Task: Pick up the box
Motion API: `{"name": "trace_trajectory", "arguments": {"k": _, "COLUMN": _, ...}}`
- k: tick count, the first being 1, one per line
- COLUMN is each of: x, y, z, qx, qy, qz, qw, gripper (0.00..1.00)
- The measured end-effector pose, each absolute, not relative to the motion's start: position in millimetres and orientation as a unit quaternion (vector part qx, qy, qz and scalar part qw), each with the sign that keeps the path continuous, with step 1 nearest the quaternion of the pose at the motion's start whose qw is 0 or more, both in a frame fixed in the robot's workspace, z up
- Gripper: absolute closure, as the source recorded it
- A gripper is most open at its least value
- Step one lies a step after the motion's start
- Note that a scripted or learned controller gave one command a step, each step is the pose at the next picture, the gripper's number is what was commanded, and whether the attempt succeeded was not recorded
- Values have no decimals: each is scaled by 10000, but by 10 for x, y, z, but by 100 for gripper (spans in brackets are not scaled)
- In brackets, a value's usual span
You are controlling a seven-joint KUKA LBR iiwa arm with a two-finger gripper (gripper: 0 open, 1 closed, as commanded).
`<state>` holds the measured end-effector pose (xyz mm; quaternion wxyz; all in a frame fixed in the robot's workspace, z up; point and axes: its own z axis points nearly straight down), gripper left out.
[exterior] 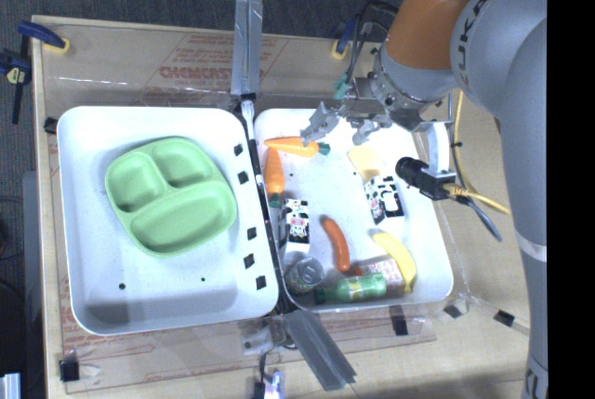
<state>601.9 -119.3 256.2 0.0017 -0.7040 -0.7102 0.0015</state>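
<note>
Right bin (437, 244), arm (465, 25) overhead

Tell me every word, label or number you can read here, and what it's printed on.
Red print on the board behind the bins: upside down, too blurred to read.
Two black-and-white cartons: patterned, no legible words.
Green bottle: label too small to read.

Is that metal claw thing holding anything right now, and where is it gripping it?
Nothing is held: the end effector hangs open above the right bin, near a carrot.
</note>
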Motion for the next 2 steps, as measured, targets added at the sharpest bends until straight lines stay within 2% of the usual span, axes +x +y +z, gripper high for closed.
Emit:
{"name": "trace_trajectory", "arguments": {"k": 1, "x": 5853, "y": -1590, "z": 1325, "qx": -7376, "qy": -6753, "qz": 22, "qw": 23, "gripper": 0}}
{"name": "trace_trajectory", "arguments": {"k": 2, "x": 6305, "y": -1526, "z": 913, "qx": -8035, "qy": -5953, "qz": 15, "qw": 12, "gripper": 0}}
